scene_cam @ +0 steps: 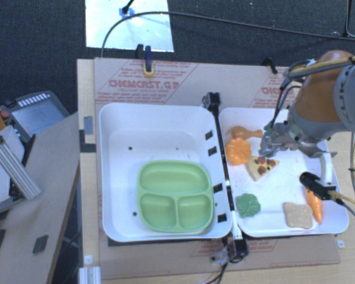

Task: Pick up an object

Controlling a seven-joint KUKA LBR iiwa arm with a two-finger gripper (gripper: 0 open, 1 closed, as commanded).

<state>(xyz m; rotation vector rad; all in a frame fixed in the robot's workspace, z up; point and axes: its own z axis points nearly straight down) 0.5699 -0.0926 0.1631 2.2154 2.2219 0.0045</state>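
Observation:
The right bin [284, 188] holds several toy foods. A pizza slice [261, 167] lies near its middle, an orange lump [238, 151] to its left, and a tan drumstick [246, 133] behind that. A green broccoli [248, 205] sits at the front left, a slice of toast [297, 215] at the front right, and a carrot [315, 206] by the right wall. My gripper [268, 148] hangs low over the bin, just above the far end of the pizza slice and right of the orange lump. Nothing shows between its tips.
The left bin [118, 158] carries a green divided plate [174, 195] at its front right. A black divider with clips [216, 152] runs between the bins. The grey arm and its orange band [322, 99] cover the right bin's back right corner.

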